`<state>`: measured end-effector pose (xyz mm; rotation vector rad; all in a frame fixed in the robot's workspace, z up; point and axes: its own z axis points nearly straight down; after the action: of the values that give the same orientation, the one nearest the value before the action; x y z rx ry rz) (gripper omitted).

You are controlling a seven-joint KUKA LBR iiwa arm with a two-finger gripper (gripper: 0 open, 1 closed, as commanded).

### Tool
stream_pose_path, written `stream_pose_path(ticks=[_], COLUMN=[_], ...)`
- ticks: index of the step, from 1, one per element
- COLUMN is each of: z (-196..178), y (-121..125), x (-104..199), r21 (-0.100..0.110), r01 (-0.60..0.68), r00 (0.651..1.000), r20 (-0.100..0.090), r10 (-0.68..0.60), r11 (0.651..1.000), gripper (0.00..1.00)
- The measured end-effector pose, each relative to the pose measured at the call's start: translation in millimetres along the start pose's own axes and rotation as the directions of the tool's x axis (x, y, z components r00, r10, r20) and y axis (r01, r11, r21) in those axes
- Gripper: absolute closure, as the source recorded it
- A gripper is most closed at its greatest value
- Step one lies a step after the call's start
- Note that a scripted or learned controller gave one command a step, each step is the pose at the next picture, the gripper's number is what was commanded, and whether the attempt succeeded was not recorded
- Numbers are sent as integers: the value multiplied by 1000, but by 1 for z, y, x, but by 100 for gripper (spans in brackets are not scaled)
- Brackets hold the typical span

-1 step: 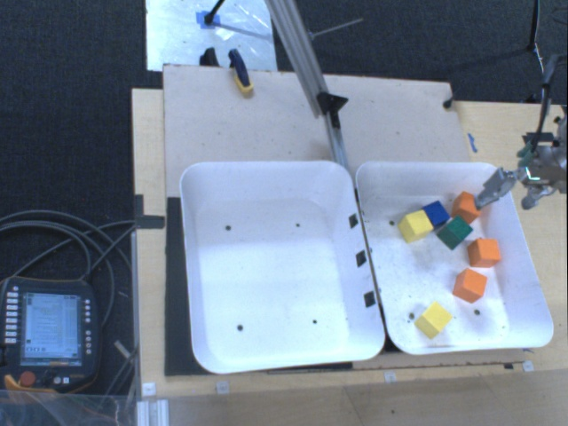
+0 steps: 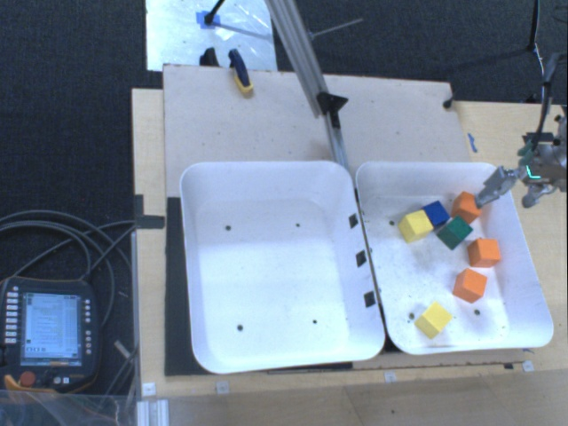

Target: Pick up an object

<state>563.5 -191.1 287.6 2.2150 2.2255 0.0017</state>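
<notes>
Over the right bin, the tool hovering beside an orange block (grip width impossible to tell), blue, green and yellow blocks sitting nearby, left bin lying alongside.

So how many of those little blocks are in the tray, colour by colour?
All in the right bin:
Orange blocks: 3
Yellow blocks: 2
Blue block: 1
Green block: 1
Total: 7
</notes>
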Motion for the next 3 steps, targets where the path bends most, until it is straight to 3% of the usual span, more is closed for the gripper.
stream_pose_path(ticks=[2,3], z=[120,162], y=[1,0], x=[5,8], r21=[5,4], r01=[-3,-2], r00=[1000,1000], r20=[-1,-1], r10=[3,2], r11=[1000,1000], gripper=[0,0])
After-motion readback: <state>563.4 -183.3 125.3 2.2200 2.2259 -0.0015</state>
